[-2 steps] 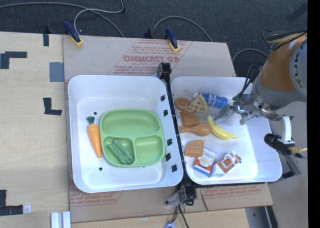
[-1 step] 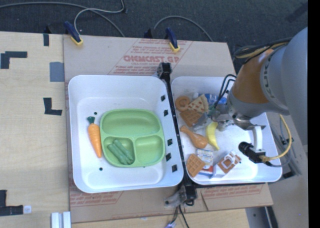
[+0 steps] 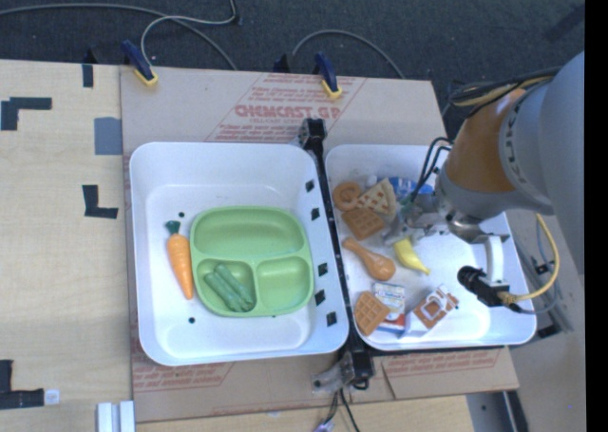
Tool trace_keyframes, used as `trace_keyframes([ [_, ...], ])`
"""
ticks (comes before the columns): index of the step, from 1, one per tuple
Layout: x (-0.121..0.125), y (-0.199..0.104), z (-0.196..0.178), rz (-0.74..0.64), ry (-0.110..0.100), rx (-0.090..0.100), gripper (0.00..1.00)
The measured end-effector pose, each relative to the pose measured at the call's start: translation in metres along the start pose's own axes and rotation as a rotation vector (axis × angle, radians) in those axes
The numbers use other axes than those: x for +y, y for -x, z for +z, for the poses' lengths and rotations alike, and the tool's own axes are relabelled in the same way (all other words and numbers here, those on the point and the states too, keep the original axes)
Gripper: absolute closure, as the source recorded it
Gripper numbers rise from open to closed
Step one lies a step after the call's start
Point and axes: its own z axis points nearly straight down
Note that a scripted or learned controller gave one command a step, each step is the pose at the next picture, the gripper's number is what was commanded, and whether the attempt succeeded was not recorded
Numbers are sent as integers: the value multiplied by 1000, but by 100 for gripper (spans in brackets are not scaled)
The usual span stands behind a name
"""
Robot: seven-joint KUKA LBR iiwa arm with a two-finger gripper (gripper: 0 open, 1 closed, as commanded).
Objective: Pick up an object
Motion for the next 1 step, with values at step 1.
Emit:
trace_keyframes([
  [1,2,-89,-87,0,-9,4,100],
])
